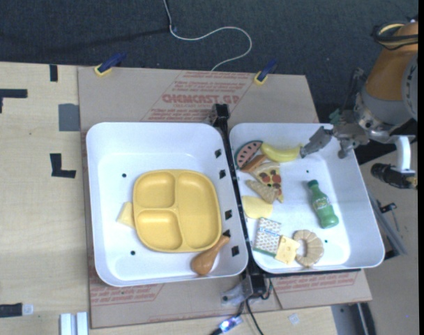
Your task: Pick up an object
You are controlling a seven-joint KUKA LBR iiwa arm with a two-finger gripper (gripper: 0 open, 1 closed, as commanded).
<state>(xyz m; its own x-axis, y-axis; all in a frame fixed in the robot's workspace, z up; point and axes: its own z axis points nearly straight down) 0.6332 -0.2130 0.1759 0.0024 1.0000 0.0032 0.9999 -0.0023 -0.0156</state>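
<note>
The right bin (358, 208) holds several toy foods: a yellow banana (280, 152), a watermelon slice (248, 150), a pizza slice (267, 180), a green bottle (322, 203), a pale yellow wedge (256, 206), a checkered packet (268, 234), a cheese cube (286, 250) and a tan ring-shaped biscuit (310, 246). My gripper (330, 146) hangs over the far right corner of this bin, just right of the banana. Its two fingers are spread open with nothing between them.
The left bin (104, 187) carries a yellow divided plate (177, 210), a brown drumstick (210, 257) at its near right corner and a yellow scrap (124, 215) beside the plate. Both bins rest on cardboard (191, 96). A cable (212, 37) lies behind them.
</note>
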